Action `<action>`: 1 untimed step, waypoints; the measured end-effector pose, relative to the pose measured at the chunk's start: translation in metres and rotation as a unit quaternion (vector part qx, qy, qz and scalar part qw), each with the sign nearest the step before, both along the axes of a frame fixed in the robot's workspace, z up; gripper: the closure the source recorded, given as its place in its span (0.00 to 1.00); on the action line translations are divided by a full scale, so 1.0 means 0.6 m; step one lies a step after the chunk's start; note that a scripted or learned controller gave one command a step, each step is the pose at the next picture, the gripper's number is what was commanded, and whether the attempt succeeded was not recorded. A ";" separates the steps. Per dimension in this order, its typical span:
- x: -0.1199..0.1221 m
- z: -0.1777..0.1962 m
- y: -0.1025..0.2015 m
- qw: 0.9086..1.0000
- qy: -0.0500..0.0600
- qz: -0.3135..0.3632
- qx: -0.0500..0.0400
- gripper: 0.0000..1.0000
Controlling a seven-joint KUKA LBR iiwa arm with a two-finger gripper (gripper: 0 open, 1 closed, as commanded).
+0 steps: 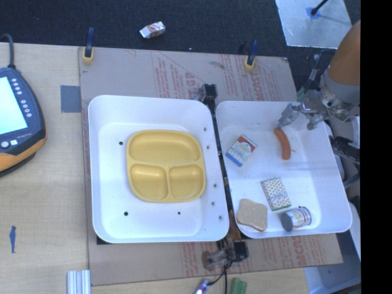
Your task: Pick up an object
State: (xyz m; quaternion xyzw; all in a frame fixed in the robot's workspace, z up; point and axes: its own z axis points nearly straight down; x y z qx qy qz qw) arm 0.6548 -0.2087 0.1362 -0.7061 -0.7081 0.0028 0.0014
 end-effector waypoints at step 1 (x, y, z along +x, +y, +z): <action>-0.019 -0.075 0.025 1.000 -0.001 0.001 0.000 0.00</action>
